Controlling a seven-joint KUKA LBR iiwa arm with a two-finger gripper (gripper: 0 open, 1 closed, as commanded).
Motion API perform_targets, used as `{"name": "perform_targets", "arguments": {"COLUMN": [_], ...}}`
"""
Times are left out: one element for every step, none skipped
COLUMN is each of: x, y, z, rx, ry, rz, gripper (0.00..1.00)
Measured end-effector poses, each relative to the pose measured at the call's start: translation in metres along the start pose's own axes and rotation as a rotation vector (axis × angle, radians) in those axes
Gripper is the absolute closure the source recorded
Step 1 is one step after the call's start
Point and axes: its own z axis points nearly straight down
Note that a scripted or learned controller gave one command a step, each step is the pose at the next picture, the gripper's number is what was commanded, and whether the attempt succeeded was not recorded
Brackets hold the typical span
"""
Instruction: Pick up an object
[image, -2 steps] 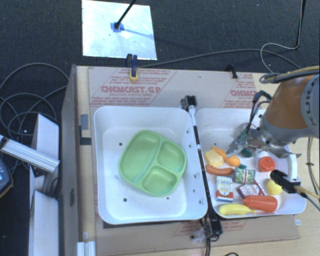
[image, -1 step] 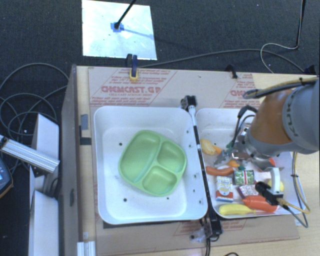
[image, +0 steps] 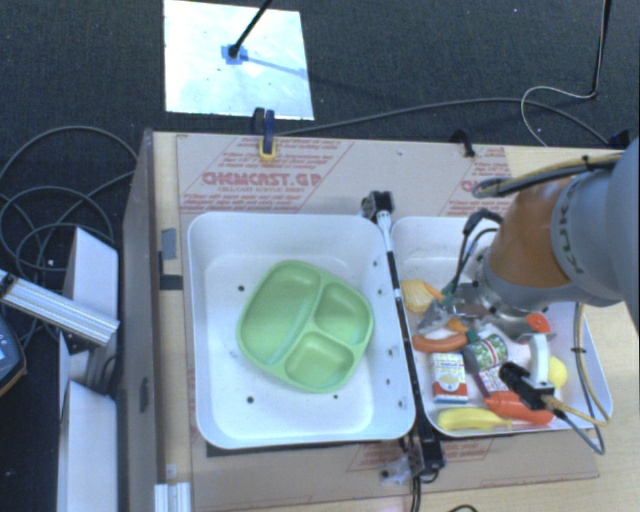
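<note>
The arm (image: 560, 240), grey with an orange band, reaches in from the right and bends down over the right-hand white bin (image: 600, 385), where the end effector (image: 447, 312) sits low among a scatter of toy food. Whether it is open, closed or gripping something cannot be told here, since the metal parts are small and tangled with the clutter beneath them. Directly under and just right of the end effector lies an orange sausage-shaped piece (image: 440, 342), touching or very close to it. Just to its left, near the bin's inner wall, is a pale yellow piece (image: 415, 293). Below it stands a small red and white carton (image: 449, 378), and beside that a can with a green and red label (image: 487, 352). Further below, along the near wall, lies a yellow banana (image: 470, 419), with an orange carrot (image: 515, 408) just above its right end. To the right of the end effector rest a white piece (image: 541, 356) and a yellow round piece (image: 557, 373). Well off to the left, across the divider, the left-hand white bin (image: 225, 240) holds a green compartment plate (image: 305, 325) lying flat. Both bins sit on a cardboard-covered surface (image: 300, 175).
</note>
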Motion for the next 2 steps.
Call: {"name": "perform_targets", "arguments": {"x": [-0.001, 0.040], "y": [0.001, 0.021], "z": [-0.010, -0.101], "rx": [-0.002, -0.003], "ry": [0.000, 0.000], "rz": [-0.001, -0.001], "gripper": [1.00, 1.00]}}
